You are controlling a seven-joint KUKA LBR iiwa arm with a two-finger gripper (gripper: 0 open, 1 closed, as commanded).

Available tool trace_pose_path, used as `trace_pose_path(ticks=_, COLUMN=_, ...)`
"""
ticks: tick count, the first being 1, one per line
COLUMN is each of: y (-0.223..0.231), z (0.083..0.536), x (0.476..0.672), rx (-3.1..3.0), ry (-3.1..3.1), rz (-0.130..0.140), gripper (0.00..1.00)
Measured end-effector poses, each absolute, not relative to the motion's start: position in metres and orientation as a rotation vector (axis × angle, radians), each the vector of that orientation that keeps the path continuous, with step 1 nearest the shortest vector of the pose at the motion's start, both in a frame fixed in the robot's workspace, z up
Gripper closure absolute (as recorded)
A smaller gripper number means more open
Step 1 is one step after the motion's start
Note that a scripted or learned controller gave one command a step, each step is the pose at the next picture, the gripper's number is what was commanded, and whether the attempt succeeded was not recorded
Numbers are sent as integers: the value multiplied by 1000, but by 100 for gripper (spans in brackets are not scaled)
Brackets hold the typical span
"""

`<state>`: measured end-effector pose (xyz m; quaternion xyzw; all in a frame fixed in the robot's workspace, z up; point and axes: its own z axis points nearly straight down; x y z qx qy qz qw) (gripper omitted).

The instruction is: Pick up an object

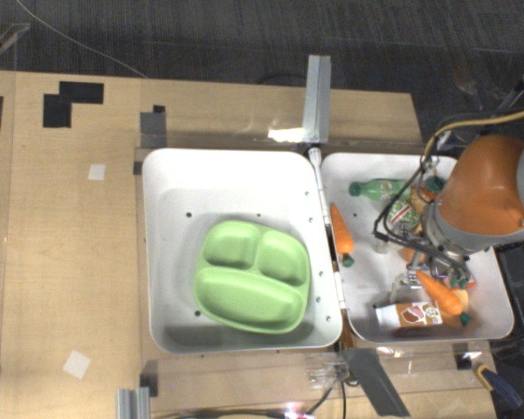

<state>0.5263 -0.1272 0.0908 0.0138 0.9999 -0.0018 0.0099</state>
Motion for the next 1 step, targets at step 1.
trace_pose_path(ticks=1, y=-110, z=94, x=499, rx=35, ry=3099, rz=-12, gripper=0)
